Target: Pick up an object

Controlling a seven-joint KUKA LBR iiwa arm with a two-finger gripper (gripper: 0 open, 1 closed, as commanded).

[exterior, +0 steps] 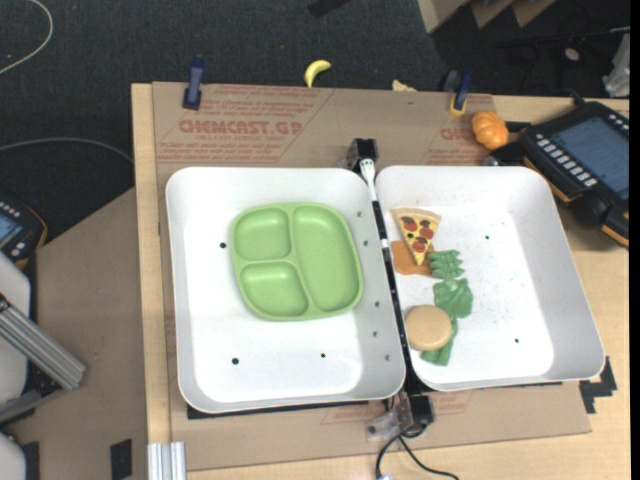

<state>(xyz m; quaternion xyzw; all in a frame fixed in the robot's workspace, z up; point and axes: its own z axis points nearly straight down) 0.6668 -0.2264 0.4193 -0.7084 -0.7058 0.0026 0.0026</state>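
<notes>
Whether the jaws are apart or together cannot be told, so positions are given against the right-hand side, from which the jaws would be brought in. The right bin (520, 268) lies on that nearer side. Its contents are crowded along its far wall, against the seam with the left bin (200, 298): a pizza slice (416, 230), a flat orange-brown piece (403, 258) touching it, green leafy pieces (452, 293), and a round tan bun (430, 327) resting partly on another green piece (441, 353). A green divided plate (297, 260) is seated in the middle of the left bin, farther off. No object is judged to have been lifted yet. Several risks are noted. The small items are touching or overlapping, so two may be clamped at once, or a neighbour may be pushed aside. Their closeness to the bin wall may leave one finger blocked by the rim. The pizza slice and the orange-brown piece lie flat and may be skated over. The plate is wide and shallow, and it is judged that it could be gripped only at its rim, where slipping or tilting is likely.
</notes>
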